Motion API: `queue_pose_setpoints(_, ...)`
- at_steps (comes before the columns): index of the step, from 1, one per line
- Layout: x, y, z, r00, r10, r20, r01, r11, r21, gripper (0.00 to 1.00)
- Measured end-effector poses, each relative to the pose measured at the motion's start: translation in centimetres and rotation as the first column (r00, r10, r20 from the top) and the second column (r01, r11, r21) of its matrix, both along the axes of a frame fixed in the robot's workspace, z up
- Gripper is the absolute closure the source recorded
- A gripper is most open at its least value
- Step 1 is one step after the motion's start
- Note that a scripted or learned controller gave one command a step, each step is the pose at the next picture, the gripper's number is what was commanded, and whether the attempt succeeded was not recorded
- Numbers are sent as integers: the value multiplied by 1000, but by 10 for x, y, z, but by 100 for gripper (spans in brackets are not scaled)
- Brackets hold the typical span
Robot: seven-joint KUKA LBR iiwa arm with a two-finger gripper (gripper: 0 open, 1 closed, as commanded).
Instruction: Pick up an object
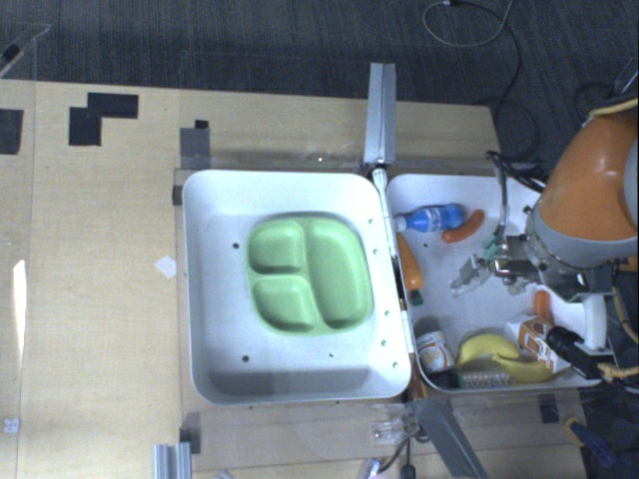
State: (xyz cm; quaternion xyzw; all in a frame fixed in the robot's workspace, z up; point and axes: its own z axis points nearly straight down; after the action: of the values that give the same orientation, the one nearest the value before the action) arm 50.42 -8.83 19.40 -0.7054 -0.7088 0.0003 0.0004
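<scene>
- We see the wooden bench [100, 297] carrying two shallow white bins side by side, with a metal divider rail between them.
- We find the left bin [215, 267] holding one thing, a green sectioned plate [310, 272] with three compartments, lying flat at the bin's middle.
- We see the arm [594, 183], grey with an orange band, reaching in over the right bin's right edge.
- We note the right bin [449, 312] holds the small objects.
- The gripper [477, 272] hangs over the middle of the right bin, pointing toward the bin's left side; its two thin fingers look spread apart, with nothing between them.
- A yellow banana [494, 352] lies along the right bin's near edge, with a dark brush-like item just beside it that we cannot make out.
- A clear bottle with a blue label [431, 218] lies on its side near the far edge.
- An orange, carrot-like piece [409, 267] lies along the left wall.
- An orange-and-white packet [539, 342] sits at the near right corner, just right of the banana.
- A red sausage-shaped piece [464, 230] rests just right of the bottle.
- A small can [431, 349] sits in the near left corner.
</scene>
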Motion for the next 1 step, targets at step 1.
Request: queue_pose_setpoints(1,68,-64,-105,996,-88,11,88,996,-1,0)
